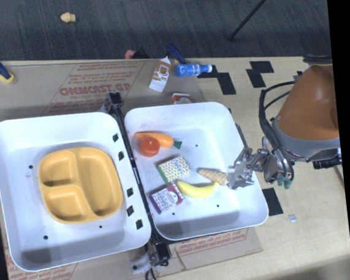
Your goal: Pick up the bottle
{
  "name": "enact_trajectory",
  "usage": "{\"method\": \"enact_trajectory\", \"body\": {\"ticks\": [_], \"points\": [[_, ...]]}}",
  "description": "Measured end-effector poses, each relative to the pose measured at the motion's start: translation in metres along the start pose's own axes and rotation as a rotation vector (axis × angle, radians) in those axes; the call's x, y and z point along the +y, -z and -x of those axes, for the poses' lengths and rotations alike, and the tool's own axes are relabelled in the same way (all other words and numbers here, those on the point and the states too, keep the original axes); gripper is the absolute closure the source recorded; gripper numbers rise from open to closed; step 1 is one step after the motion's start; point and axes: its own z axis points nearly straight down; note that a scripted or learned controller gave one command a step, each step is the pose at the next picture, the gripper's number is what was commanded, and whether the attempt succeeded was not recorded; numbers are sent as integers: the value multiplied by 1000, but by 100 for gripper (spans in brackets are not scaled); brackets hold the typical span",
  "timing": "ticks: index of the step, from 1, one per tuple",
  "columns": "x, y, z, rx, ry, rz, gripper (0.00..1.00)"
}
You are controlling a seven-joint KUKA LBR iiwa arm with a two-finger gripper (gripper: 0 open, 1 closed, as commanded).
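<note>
Two white bins are sitting side by side. The bottle (191,70) is lying outside them on the bench, above the right bin's (221,110) upper edge, with open room around it. The gripper (240,174) is hanging over that bin's right edge, beside the cone (211,175) and banana (196,189); whether it is wide or narrow I cannot tell.

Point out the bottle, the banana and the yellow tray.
bottle (188,70): camera view, middle of its blue body.
banana (196,189): camera view, middle of its curve.
yellow tray (98,174): camera view, floor of its large compartment.
</note>
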Motion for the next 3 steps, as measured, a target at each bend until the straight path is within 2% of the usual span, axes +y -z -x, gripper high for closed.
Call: {"method": "enact_trajectory", "body": {"ticks": [1, 2, 3], "points": [[1, -17, -1, 4, 624, 2, 100], [4, -29, 9, 4, -74, 0, 100], [34, -37, -14, 5, -57, 1, 100]]}}
